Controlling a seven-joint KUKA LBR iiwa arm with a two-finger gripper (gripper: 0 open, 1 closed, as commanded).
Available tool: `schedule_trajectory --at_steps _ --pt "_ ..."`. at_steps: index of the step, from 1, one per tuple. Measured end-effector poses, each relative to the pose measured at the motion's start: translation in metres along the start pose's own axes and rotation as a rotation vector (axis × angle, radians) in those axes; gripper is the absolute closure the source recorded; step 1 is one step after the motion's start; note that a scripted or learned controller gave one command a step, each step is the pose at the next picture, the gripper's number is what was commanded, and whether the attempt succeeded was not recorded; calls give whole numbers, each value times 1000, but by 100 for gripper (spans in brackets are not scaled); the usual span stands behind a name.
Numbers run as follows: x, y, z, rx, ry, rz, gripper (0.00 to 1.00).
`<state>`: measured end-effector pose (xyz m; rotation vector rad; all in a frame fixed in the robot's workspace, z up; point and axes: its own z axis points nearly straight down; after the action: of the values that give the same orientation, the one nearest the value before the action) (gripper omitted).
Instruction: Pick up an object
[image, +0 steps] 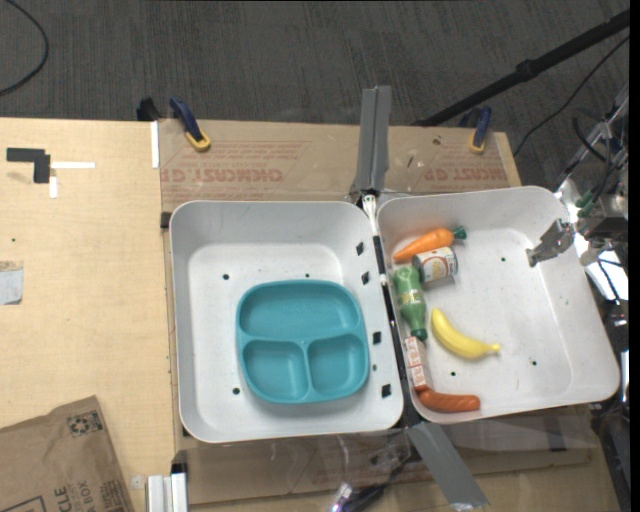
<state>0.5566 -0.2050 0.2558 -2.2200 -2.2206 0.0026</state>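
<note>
Claw (551, 243) sits at far right of the right bin (520, 385), over its upper right part near the rim. Can't tell its state from this angle; nothing seen in it.

Objects are all bunched along the right bin's left side, well apart from the claw, w/ bare white floor between:
- carrot (424, 243) at top, tilted, green end to the right
- small can (436, 265) just below, touching carrot
- green bottle (409, 297) along the left wall
- banana (460, 338) right of the bottle, nearest item to the claw
- red-white packet (414, 362) under the bottle
- sausage (449, 402) at bottom edge

Left bin (200, 300) holds a teal divided plate (302, 341), approx centred. Both bins sit on the worktop (80, 300).
</note>
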Motion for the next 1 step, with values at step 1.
schedule_trajectory --at_steps 1 --pt "-1 0 -8 1 -1 -2 100"
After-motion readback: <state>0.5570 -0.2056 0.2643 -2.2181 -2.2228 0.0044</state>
